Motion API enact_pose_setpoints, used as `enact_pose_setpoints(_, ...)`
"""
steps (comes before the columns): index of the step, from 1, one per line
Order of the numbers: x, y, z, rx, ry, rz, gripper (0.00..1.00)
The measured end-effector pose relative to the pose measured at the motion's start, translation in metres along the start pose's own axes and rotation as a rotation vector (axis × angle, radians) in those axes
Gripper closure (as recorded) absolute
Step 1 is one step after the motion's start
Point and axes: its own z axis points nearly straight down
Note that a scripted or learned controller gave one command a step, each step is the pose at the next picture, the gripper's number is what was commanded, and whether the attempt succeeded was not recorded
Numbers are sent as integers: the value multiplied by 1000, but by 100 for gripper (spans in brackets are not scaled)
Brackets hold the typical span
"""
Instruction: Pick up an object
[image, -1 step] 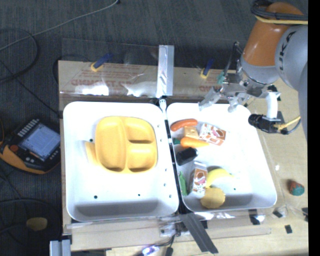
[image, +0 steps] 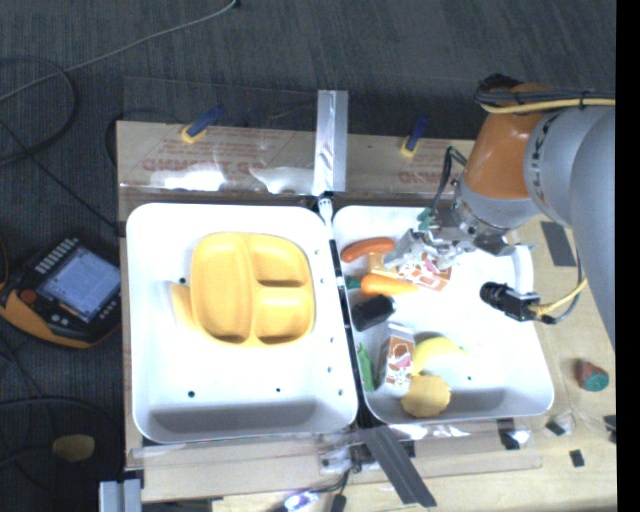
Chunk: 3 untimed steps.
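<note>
Gripper (image: 425, 243) low in right bin (image: 520, 375), over red-and-white packet (image: 428, 270)
Jaw state unreadable; orange carrot (image: 385, 284) just beside; yellow tray (image: 250, 287) in left bin (image: 160, 400)

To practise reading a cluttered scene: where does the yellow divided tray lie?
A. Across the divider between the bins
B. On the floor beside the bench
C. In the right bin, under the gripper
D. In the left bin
D: the yellow divided tray sits wholly inside the left bin, while the gripper is over the right bin among the toy foods.
</note>
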Motion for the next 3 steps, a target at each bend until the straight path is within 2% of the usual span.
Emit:
enact_pose_setpoints(1, -47, -4, 41, -3, 1, -19, 0)
enact_pose_setpoints(2, -46, -4, 33, -2, 3, -19, 100)
enact_pose_setpoints(3, -48, 15, 37, 39, 9, 48, 100)
